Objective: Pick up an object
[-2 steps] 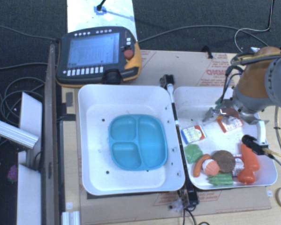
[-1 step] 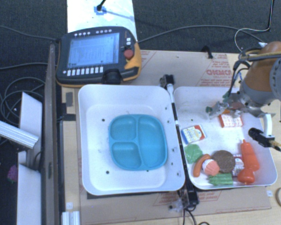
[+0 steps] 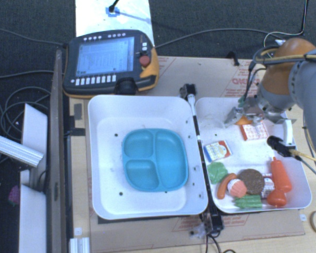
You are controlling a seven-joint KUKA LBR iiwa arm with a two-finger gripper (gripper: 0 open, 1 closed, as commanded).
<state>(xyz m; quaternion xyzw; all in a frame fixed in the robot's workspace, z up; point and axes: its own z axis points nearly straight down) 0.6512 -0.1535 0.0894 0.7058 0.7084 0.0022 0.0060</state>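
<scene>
The nearest candidate for the pick is the small flat orange-and-white printed packet (image 3: 252, 130) lying in the upper right part of the right-hand shallow white bin (image 3: 216, 109), and the grey two-finger gripper (image 3: 241, 115) sits just above and to its left, low over the bin floor. You would do well to centre the gripper on the packet before it goes down: judging from this slant, the tips stand off the packet's upper left corner rather than astride it, so a close here would likely catch an edge or nothing. Because the packet is thin and lies flat, I judge it will slide rather than lift unless the tips press right to the floor on either side of it. Whether the gripper is spread or closed cannot be told from this angle; the wrist hides the gap, and nothing is seen between the tips. The packet looks rectangular, orange along its top edge with a pale printed face, slightly skewed to the bin walls. Further out, a white square packet with a yellow and blue label (image 3: 217, 151) lies mid-bin, and the lower right of the frame holds a cluster: a green leaf-shaped toy (image 3: 217, 172), a brown round patty (image 3: 251, 181), an orange-red bottle (image 3: 279, 174) and a small sausage toy (image 3: 227, 185), close together and harder to isolate. The left-hand white bin (image 3: 102, 141) holds a blue divided plastic plate (image 3: 155, 159), well apart from the gripper.
</scene>
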